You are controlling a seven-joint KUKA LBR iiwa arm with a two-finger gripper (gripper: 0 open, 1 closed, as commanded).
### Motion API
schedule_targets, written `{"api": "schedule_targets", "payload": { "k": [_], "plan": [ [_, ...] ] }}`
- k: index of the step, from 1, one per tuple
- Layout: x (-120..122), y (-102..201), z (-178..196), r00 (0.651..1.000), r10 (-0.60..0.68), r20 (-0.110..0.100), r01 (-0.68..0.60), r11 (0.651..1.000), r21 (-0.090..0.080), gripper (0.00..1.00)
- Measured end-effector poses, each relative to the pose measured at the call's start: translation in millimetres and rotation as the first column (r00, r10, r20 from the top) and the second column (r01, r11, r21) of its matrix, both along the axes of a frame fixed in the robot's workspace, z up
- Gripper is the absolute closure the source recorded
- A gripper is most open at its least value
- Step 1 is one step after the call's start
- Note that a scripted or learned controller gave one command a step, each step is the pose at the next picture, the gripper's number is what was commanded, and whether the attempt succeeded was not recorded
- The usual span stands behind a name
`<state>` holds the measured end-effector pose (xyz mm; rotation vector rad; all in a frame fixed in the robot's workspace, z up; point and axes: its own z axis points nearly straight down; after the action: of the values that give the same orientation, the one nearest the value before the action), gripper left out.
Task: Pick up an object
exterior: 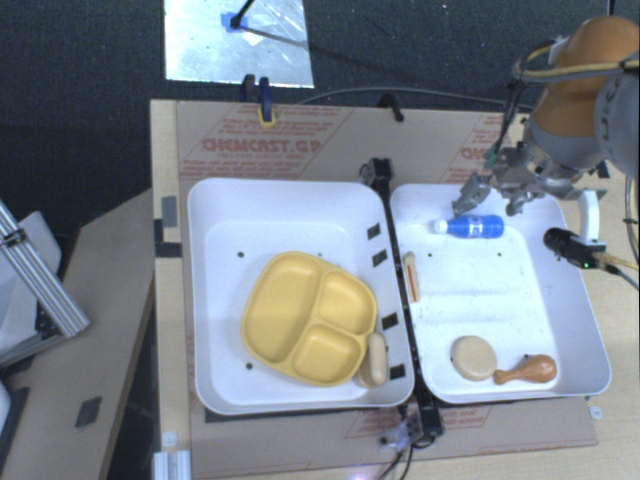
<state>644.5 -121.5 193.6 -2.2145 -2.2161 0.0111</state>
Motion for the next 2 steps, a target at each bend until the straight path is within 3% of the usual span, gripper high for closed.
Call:
{"api": "schedule_targets", "payload": {
  "k": [1, 2],
  "plan": [
    [3.0, 0.3, 7.8, 1.0, 0.002, 0.013, -0.002, 1.0, -0.001, 0.0],
    [13.1, -0.9, -42.9, 1.0, 0.005, 0.01, -0.005, 1.0, -0.002, 0.0]
  ]
}}
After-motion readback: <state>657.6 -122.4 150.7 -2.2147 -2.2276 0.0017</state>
